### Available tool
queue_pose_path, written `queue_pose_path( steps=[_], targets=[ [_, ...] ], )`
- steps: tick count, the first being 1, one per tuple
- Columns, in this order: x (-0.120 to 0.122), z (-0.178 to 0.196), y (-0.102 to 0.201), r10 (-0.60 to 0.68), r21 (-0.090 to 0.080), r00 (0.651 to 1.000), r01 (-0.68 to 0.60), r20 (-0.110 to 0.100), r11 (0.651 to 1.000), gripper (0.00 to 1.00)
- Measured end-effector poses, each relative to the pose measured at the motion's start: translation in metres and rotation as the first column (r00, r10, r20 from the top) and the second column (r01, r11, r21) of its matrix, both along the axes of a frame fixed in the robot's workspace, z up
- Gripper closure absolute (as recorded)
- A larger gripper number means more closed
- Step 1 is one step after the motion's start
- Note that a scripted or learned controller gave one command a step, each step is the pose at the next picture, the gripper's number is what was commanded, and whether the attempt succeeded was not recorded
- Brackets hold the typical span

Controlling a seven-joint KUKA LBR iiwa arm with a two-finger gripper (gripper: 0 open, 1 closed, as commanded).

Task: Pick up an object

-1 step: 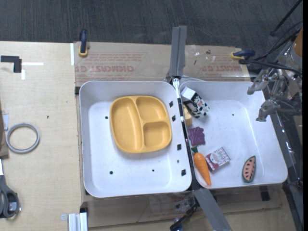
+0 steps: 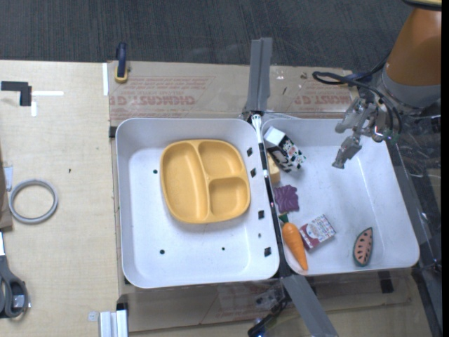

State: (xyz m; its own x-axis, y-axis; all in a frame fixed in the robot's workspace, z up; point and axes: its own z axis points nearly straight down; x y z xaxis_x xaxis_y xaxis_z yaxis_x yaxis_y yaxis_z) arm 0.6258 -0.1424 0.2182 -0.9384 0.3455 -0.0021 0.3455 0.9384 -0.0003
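Observation:
My gripper hangs over the back right part of the right bin, with nothing between its fingers. Its fingers look spread apart, pointing down and left. In that bin lie a black-and-white toy cow with a white block at the back left, a purple grape bunch, an orange carrot, a small red-and-white box and a watermelon slice at the front right. The cow lies about 90 pixels left of the gripper.
The left bin holds a yellow divided plate. A grey divider bar runs between the bins. On the wooden bench to the left sit a roll of tape and scissors. Cables trail by the arm at right.

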Motion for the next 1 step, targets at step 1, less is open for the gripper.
queue_pose_path(
  steps=[1],
  targets=[
    [0.0001, 0.0002, 0.0000, 0.000, 0.000, 1.000, 0.000, 0.000, 1.000, 0.00]
  ],
)
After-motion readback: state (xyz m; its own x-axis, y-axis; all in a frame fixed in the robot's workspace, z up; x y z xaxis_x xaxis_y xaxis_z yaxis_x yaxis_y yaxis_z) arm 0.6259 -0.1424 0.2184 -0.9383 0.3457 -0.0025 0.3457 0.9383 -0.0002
